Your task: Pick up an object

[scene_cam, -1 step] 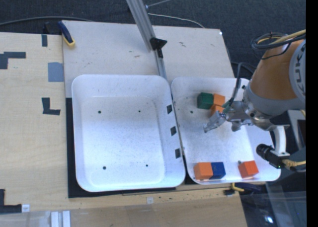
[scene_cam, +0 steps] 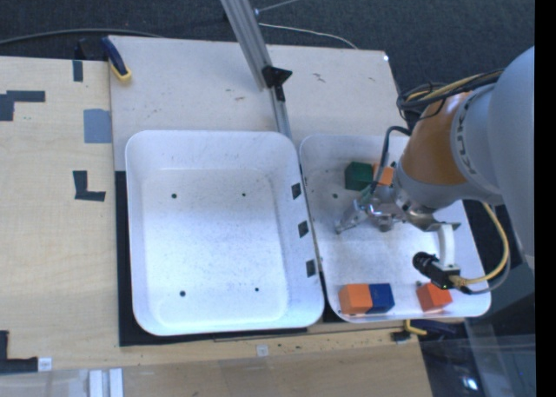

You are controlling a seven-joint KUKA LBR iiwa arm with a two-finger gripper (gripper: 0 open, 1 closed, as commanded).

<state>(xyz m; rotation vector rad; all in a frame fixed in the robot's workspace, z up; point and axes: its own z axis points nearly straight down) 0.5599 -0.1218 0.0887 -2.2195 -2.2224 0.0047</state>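
Observation:
My gripper [scene_cam: 358, 215] hangs low over the middle of the right bin [scene_cam: 334, 156], open, with nothing between its fingers. A green block [scene_cam: 357, 175] lies just behind it, with a small orange piece [scene_cam: 383, 176] touching the block's right side. Along the bin's front edge an orange block [scene_cam: 354, 298] and a blue block [scene_cam: 380, 297] sit pressed together. Another orange block [scene_cam: 433, 297] rests at the front right corner. The grey arm with its orange band [scene_cam: 430, 156] covers the bin's right part.
The left bin [scene_cam: 208, 230] lies beside the right one, and their rims meet near my gripper's left. A slanted metal pole [scene_cam: 248, 26] stands behind the bins. Cables [scene_cam: 469, 278] loop by the arm at the right bin's right edge.

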